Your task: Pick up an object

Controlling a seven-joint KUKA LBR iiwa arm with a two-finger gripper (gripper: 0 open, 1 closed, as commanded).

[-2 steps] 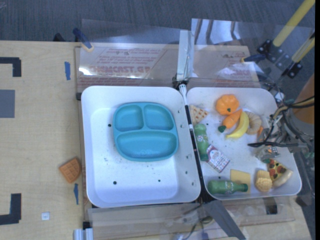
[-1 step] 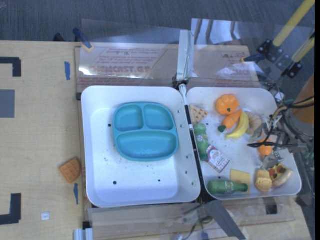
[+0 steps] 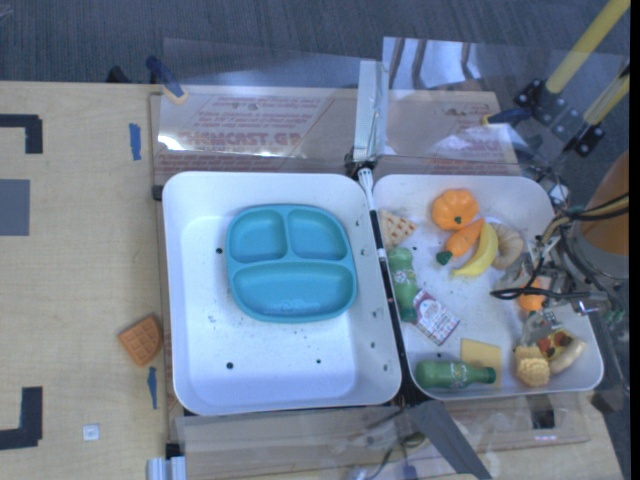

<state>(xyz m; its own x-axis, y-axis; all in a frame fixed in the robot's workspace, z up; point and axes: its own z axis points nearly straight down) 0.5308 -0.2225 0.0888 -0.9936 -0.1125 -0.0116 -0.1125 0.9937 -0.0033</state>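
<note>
My pincer (image 3: 535, 293) hangs at the right bin's (image 3: 440, 183) right edge, its state beyond telling, touching a small orange-and-white toy (image 3: 533, 303) just above a yellow corn cob (image 3: 532, 366).

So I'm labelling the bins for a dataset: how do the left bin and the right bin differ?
The left bin holds one thing, a blue divided plate; the right bin holds many small items, among them a banana, a green bottle and an orange pumpkin. The gripper hangs over the right bin, not the left bin. Both are shallow and white.
</note>
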